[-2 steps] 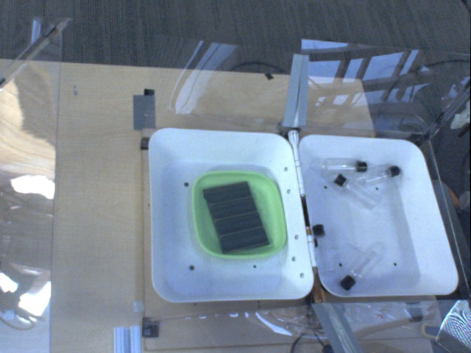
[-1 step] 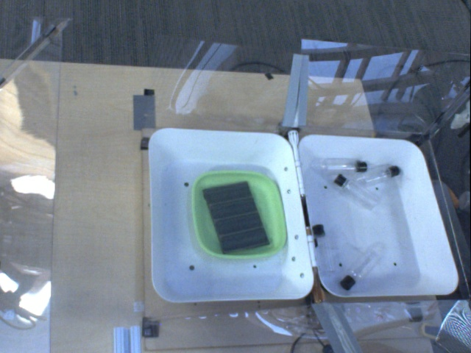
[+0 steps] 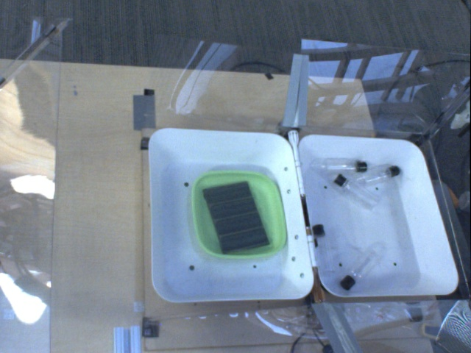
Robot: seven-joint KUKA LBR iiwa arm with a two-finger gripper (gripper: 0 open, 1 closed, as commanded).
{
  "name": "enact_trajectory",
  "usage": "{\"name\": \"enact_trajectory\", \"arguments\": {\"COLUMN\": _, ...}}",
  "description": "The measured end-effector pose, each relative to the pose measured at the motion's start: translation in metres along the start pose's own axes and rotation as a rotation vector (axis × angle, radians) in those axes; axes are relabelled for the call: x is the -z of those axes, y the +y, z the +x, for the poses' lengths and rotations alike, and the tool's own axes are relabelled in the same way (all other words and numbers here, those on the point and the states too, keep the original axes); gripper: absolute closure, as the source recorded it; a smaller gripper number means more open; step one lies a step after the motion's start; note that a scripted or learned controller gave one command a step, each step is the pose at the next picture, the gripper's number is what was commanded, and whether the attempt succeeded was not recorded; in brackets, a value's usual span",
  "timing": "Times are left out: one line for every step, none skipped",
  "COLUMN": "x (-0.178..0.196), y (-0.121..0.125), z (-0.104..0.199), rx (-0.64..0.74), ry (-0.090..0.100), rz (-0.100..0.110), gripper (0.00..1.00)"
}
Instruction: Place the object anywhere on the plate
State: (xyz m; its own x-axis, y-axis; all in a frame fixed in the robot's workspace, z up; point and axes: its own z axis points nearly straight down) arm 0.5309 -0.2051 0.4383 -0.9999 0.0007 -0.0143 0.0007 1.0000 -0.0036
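A dark ribbed block [image 3: 235, 217] lies flat on the green plate [image 3: 202, 223], fully inside its rim. It is turned slightly, so that its long sides run from about 11 o'clock to 5 o'clock. The plate sits just right of the middle of the left bin [image 3: 169, 197], with its 3 o'clock edge close to the wall shared with the right bin [image 3: 412, 226].

The right bin holds four clear vials with black caps. Three are clustered toward 12 o'clock. One vial [image 3: 344, 166] points its cap to 3 o'clock, a second [image 3: 379, 175] lies just beside it, and a third [image 3: 359, 192] crosses below them with its cap toward 10 o'clock. The fourth vial [image 3: 362, 263] lies well apart from them near 6 o'clock, with its cap at its lower left end.

Both bins rest on a pale wooden counter [image 3: 88, 197].
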Motion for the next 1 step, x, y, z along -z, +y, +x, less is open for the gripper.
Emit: {"name": "enact_trajectory", "arguments": {"x": 0.0, "y": 0.0, "z": 0.0, "rx": 0.0, "ry": 0.0, "rz": 0.0, "gripper": 0.0}}
